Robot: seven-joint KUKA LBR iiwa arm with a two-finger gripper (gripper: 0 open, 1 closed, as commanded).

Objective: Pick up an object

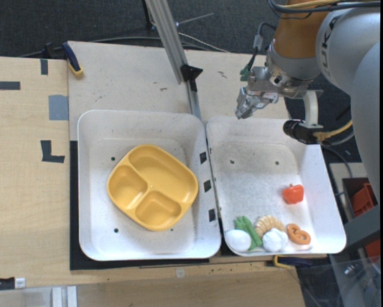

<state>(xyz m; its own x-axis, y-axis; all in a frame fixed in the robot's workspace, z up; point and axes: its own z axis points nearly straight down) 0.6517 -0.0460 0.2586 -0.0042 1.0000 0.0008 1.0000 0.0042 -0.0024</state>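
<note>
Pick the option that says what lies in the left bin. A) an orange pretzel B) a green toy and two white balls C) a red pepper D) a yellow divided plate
D: the yellow divided plate lies alone in the left bin, while the small toy foods, such as the red pepper, sit in the right bin.

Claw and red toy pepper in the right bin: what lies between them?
Nothing. In the camera view, only bare speckled floor of the right bin lies between the claw, up at the bin's far edge, and the red pepper.
</note>
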